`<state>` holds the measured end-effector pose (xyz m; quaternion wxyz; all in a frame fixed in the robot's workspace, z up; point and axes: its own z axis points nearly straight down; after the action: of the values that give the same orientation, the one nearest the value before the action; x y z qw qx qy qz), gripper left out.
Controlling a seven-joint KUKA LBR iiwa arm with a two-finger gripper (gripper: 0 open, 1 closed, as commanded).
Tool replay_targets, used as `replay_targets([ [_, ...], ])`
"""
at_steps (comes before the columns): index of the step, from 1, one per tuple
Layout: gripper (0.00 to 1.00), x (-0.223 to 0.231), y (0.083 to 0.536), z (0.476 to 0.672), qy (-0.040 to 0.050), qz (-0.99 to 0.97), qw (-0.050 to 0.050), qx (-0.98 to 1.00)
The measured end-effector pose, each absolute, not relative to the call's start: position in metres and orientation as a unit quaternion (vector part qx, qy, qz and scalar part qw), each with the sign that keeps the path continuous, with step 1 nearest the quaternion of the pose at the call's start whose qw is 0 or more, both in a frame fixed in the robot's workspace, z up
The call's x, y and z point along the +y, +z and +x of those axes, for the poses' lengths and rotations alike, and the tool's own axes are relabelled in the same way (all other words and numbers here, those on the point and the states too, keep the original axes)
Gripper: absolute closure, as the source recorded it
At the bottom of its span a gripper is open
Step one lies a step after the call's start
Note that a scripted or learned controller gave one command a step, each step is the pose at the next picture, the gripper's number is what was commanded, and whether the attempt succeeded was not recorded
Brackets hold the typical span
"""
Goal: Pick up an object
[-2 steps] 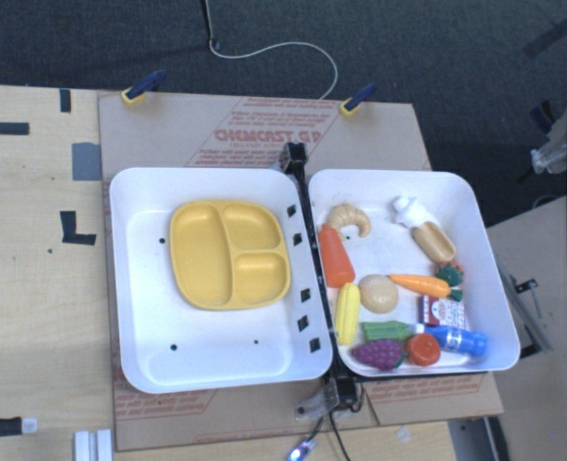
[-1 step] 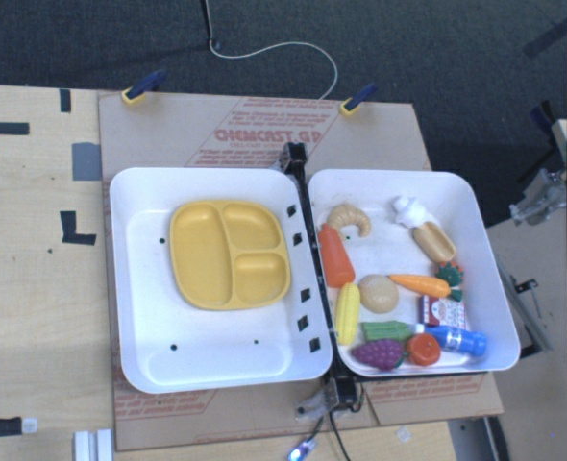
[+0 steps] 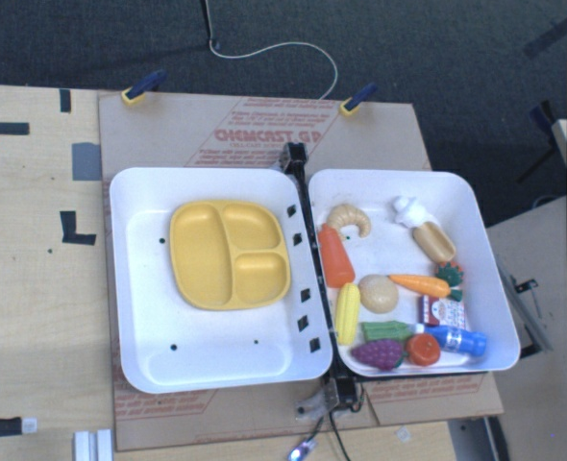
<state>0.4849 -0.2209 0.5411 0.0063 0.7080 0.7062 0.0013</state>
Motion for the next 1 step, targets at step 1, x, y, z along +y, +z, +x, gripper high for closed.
replay_targets([
  [1,1.0,-0.2234,0.4263,0.4832,-0.0028,0.707,-0.005,0.707],
])
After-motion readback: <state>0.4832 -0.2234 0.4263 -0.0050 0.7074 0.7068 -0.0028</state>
